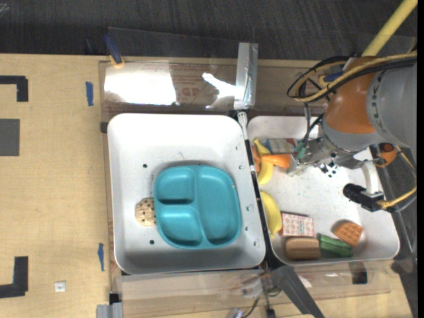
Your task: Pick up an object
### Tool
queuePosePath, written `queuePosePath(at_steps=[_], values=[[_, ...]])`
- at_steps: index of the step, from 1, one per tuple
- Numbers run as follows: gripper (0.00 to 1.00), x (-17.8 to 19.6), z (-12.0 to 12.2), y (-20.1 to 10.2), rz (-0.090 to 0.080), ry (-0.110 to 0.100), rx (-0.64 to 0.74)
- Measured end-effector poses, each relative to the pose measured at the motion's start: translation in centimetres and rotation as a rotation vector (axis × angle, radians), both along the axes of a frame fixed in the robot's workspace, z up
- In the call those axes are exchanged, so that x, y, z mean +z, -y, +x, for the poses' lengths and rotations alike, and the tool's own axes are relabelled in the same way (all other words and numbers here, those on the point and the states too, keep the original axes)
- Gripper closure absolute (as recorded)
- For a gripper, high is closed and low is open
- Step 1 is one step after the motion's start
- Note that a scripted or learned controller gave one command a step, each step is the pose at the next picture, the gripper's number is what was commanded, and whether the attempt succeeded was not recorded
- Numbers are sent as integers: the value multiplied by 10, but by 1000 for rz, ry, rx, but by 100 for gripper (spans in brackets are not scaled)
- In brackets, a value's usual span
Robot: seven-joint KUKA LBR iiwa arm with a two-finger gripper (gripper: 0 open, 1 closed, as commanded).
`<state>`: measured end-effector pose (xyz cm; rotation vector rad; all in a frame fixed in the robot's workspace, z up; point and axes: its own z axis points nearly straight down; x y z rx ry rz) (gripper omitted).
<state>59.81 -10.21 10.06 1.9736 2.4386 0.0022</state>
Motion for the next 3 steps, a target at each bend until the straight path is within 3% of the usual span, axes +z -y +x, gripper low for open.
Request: queuePosePath(at_steps=[1,2,3], values=[[0,0,0,0,0,0,0],[0,-11,42,15,27,-110,-44],[100,-9,61,16,2,-9,-43]])
